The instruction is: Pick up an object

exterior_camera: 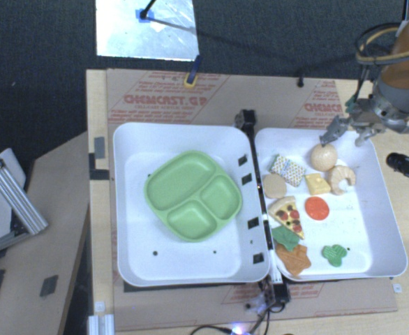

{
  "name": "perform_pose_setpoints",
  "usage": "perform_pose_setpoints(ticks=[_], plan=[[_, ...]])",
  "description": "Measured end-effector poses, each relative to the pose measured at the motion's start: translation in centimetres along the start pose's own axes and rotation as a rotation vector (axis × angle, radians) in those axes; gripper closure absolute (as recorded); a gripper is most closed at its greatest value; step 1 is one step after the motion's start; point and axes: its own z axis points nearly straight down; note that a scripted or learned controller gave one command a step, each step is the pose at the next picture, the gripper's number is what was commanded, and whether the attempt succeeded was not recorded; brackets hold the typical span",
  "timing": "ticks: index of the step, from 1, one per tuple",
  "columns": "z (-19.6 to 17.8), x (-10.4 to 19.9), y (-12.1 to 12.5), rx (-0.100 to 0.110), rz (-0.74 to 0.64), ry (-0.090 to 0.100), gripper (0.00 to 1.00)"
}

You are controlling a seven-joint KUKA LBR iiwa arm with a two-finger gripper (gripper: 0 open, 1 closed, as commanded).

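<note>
Over the far edge of the right bin [389, 218] my gripper [345, 135] hangs open, with nothing between its fingers. Just below its left finger lies a round beige bun [323, 157]. Close by are a pale croissant-like piece [343, 178], a yellow cheese wedge [317, 183], a patterned cracker [288, 169] and a tan cookie [274, 185]. Nearer the front lie a pizza slice [286, 212], a red tomato slice [317, 209], a dark green leaf [285, 236], an orange waffle piece [294, 259] and a green broccoli [335, 254].
The left bin [124, 180] holds a green divided plate [192, 195]. Black clips run along the wall between the two bins [250, 180]. A shiny foil sheet [147, 21] lies beyond the bench at the back.
</note>
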Motion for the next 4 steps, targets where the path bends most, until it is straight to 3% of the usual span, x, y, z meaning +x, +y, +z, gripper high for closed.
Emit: perform_pose_setpoints(ticks=[1, 3, 4], plan=[[-0.9, 0.0, 0.3, -0.013, -0.003, -0.003, 0.0], [9.5, 0.6, 0.7, -0.009, -0.006, -0.002, 0.0], [10.1, 0.7, 0.8, -0.014, -0.007, -0.004, 0.0]])
